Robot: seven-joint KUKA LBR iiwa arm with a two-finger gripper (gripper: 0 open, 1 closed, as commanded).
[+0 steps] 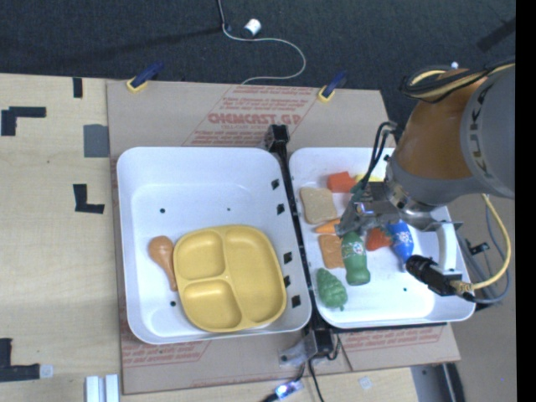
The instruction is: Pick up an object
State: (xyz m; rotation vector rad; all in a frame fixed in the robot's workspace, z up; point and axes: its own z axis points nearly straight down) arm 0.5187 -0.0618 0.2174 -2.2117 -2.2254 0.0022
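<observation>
Gripper point(362, 216): we see it low over the right bin point(444, 308), but we cannot tell how it is set.
Green bottle point(355, 260): glossy, lying just below the gripper, its neck towards it.
Neighbours: we note a blue bottle point(403, 241), a tan bread-like piece point(317, 204), an orange block point(340, 181) and a knobbly green item point(331, 289).
Left bin point(142, 182): a smooth yellow three-part plate point(228, 275), an orange spoon point(162, 255) beside it.
Writing: we read red print on cardboard point(251, 115), too blurred to spell out.
Arm point(444, 141): it bends in from the right, orange band above the wrist.
</observation>
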